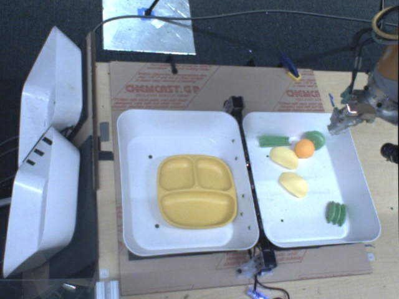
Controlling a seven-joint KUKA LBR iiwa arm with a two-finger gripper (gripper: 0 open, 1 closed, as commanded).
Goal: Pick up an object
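Note:
The right bin [358, 185] holds several toy foods. An orange ball [304, 149] lies beside a green round piece [316, 139], and a green stick [274, 141] lies to their left. Two pale yellow pieces [283, 157] [293, 184] sit near the bin's middle. A ribbed green piece [335, 213] rests at the front right. My gripper [341, 121] hangs over the bin's far right corner, above and to the right of the orange ball, with nothing seen in it.
The left bin [134, 185] bears a yellow divided plate [197, 190]. White machine housing [43, 161] stands at the left. A metal sheet [148, 17] and cables lie at the back. A black clamp [235, 103] sits between the bins.

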